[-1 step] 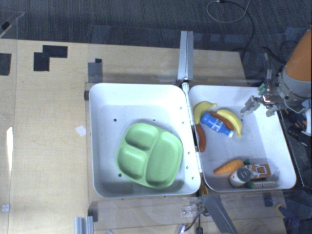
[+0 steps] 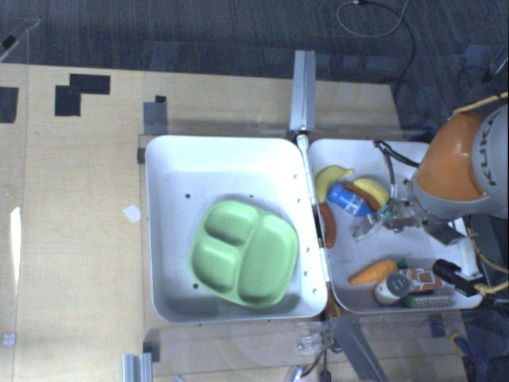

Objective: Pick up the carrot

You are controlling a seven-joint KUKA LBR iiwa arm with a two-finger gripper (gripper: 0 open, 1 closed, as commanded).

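1. Target: the small orange tapered carrot (image 2: 374, 272) lies flat in the right shallow white bin (image 2: 350, 253), close to the bin's near wall, with its thin end toward the left.
2. Its thick end is touching or just beside a white-and-orange bottle-like item (image 2: 395, 286); I cannot tell which. The bin floor on the carrot's other sides is bare.
3. The two-finger gripper (image 2: 380, 223) hovers over the middle of the right bin. It sits between the carrot and a cluster made up of two yellow bananas (image 2: 334, 177) and a blue can (image 2: 348, 200).
4. Claw state: cannot tell whether it is spread or pressed together. Nothing is seen pinched in it.
5. Judgement: the claw is not yet above the carrot. It needs a shift toward the near wall, then a descent across the carrot's narrow width, away from the crowded thick end.
6. A red-brown sausage-shaped item (image 2: 327, 223) lies along the wall that divides the bins, apart from the carrot.
7. The left shallow white bin (image 2: 171, 189) holds a pale green three-compartment plastic plate (image 2: 245, 253).
8. Surface and room: pale wood bench (image 2: 71, 213) with black square markings (image 2: 79, 92). Beyond it is dark grey carpet (image 2: 199, 14) with a thin looped cable (image 2: 382, 14) lying on it.
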